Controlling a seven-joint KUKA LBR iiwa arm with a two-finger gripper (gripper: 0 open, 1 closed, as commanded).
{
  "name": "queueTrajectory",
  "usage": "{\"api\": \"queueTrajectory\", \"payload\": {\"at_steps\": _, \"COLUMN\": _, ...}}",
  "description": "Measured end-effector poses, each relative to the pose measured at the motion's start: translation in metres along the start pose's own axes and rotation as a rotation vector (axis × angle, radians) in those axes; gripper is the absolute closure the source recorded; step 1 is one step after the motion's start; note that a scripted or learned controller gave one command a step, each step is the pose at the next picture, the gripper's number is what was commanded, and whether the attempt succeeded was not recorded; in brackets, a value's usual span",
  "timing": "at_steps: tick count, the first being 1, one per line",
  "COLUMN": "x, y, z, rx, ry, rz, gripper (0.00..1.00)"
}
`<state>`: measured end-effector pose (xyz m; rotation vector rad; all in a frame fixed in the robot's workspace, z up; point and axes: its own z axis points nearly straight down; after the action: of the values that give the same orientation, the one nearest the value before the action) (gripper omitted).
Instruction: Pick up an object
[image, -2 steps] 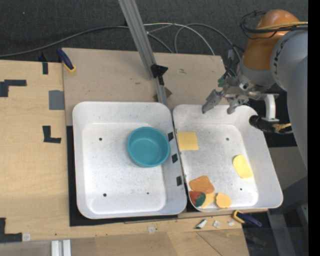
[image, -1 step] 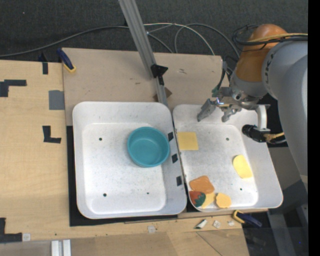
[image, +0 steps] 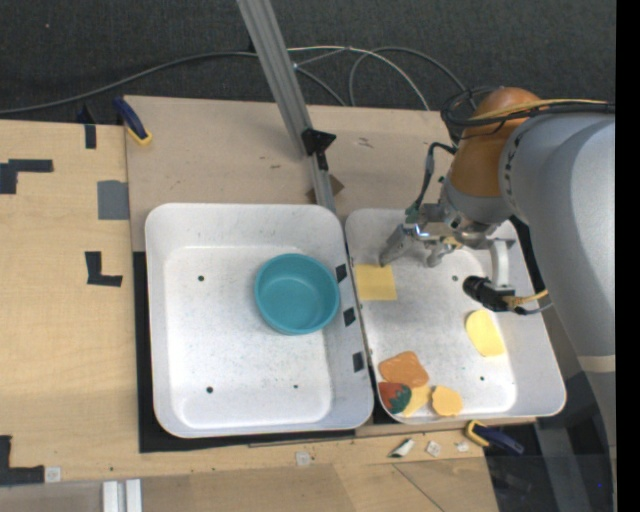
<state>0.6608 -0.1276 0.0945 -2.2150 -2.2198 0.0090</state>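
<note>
Camera view: the two-finger metal gripper (image: 412, 247) is seen over the far part of the right-hand white bin (image: 530, 395), fingers spread apart with nothing between them. Just below and left of the fingertips, a flat pale-yellow square sponge (image: 377, 282) is lying on the bin floor. Further down-right, a yellow oval piece (image: 485, 333) is seen; well left, a teal round bowl (image: 296, 292) sits in the left-hand white bin (image: 180, 330).

Black cables (image: 330, 60) trail across the dark floor behind the bench (image: 60, 230), beside a slanted metal pole (image: 285, 90).
</note>
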Motion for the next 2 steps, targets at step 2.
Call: {"api": "queueTrajectory", "payload": {"at_steps": 2, "x": -0.005, "y": 0.001, "z": -0.06, "rx": -0.012, "ry": -0.001, "rz": 0.0, "gripper": 1.0}}
